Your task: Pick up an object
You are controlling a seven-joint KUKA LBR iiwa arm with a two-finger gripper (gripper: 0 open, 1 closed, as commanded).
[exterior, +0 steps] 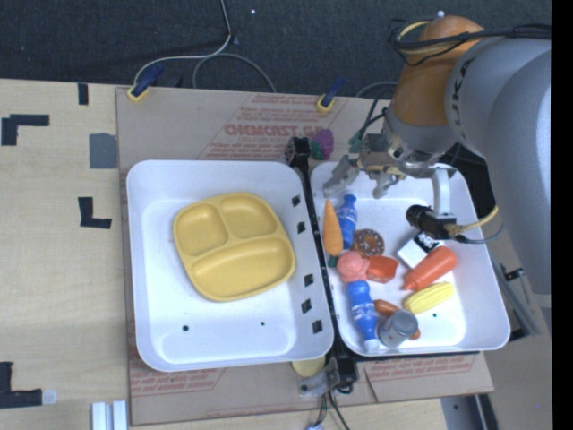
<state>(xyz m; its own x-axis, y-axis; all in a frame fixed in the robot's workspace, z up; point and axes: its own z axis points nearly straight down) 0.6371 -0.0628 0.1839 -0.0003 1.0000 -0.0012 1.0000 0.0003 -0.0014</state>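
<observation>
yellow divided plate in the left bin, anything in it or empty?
Empty. The yellow three-compartment plate lies flat in the left white bin, and all its compartments show bare yellow; the toy items sit in the right white bin.

Robotics lab test station: industrial arm (483, 88) over a bench (54, 267) with black tape markers, clamped cardboard sheet (242, 128), loose cables (224, 25).

Yellow divided tray (235, 245) — in left bin (148, 267)

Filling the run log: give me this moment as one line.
arm: over right bin | end effector: open, holding nothing | below it: blue bottle, carrot | left bin: yellow tray | pick: not yet done
</observation>
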